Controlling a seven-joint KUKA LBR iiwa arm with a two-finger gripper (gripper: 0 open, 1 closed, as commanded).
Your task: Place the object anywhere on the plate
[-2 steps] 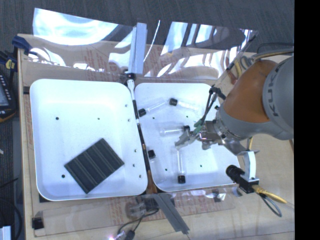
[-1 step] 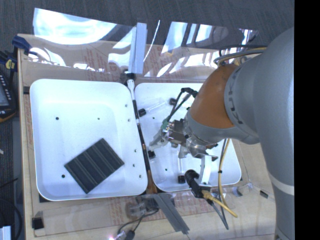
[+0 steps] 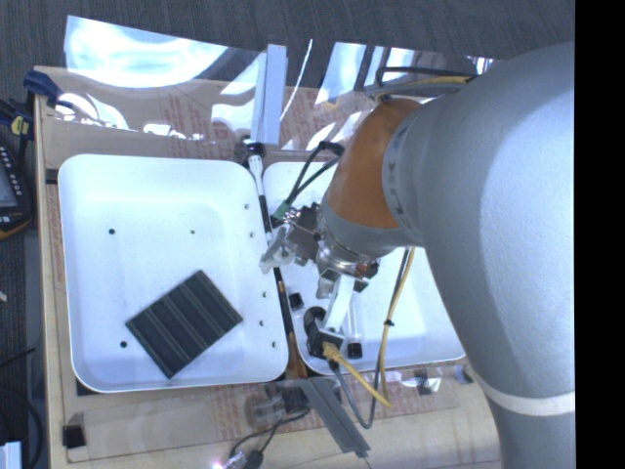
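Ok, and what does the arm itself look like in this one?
The arm is a bulky, rounded grey casing with an orange band above the wrist. The tool at its end is silvery metal. A thin yellow cable hangs beside it, and dark cables run past the band.

Left bin (image 3: 146, 203) bare beyond dark plate (image 3: 186, 322), right bin (image 3: 425, 325) — crowded by arm (image 3: 488, 213)
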